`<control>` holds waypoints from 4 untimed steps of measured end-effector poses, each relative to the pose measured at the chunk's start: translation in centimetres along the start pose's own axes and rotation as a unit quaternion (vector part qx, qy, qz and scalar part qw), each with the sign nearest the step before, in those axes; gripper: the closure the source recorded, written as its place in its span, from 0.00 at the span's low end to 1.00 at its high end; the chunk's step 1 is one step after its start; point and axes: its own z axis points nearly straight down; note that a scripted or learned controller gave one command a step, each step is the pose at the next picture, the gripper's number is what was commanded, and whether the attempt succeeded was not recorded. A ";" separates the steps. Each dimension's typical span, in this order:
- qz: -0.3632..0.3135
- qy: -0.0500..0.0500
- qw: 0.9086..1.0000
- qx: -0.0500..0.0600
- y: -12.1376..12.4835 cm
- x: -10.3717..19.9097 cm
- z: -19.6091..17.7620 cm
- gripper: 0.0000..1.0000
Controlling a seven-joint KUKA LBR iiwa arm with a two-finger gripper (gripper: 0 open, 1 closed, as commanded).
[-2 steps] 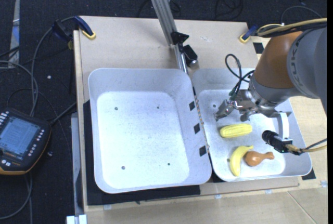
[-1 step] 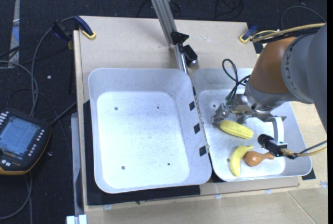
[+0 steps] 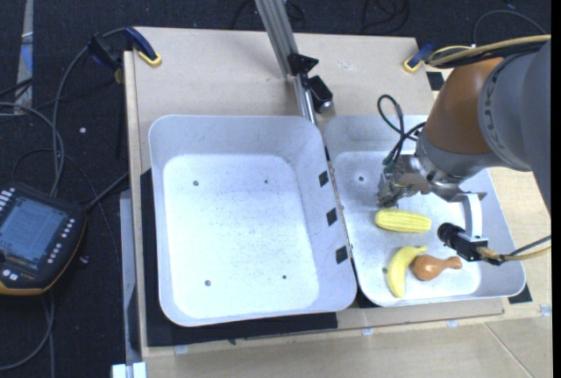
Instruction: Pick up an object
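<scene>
In the right bin [image 3: 359, 159] lie a yellow corn cob [image 3: 403, 221], a yellow banana [image 3: 400, 268] and a brown drumstick-shaped toy [image 3: 432, 266]. The corn lies across the bin's middle, while the banana and the brown toy rest side by side near the front wall. My gripper [image 3: 392, 189] hangs low over the bin, just behind and a little left of the corn cob. Its grey body and cables cover its tips. Nothing is seen held in it.
The left bin [image 3: 232, 223] stands beside the right one, their walls meeting in the middle. A slanted metal pole [image 3: 279, 25] rises from behind the bins. Blue and yellow clamps [image 3: 140, 46] grip the bench's back corners. A teach pendant [image 3: 31, 236] lies on the floor at left.
</scene>
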 end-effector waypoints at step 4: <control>-0.002 0.000 1.000 0.000 -0.5 6.2 -13.8 1.00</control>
